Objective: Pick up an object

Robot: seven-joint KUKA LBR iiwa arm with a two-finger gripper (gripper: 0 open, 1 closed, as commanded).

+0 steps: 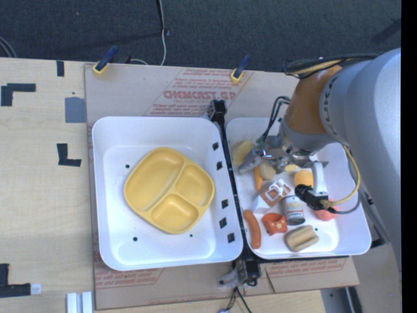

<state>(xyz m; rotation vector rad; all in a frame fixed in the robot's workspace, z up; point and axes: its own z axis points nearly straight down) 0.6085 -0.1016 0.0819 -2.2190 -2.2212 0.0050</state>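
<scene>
My gripper (256, 159) is low over the upper left of the right bin (348, 240), among the toy foods. Just left of it lies a pale yellow piece (242, 151), and a tan potato-like piece (266, 173) sits right below it. Further down are a small orange-and-white carton (277, 191), a little can (294, 210), a red pepper piece (274, 223), a sausage (252, 229) and a bread roll (301, 238). An orange piece (303, 176) lies under the wrist's right side. Nothing is seen lifted.
The left bin (107, 175) holds a yellow divided plate (169, 189). A black divider (225, 175) runs between the bins. The grey arm with its orange band (313, 103) covers the right bin's upper right. A black and red part (316, 201) with cable hangs from the wrist.
</scene>
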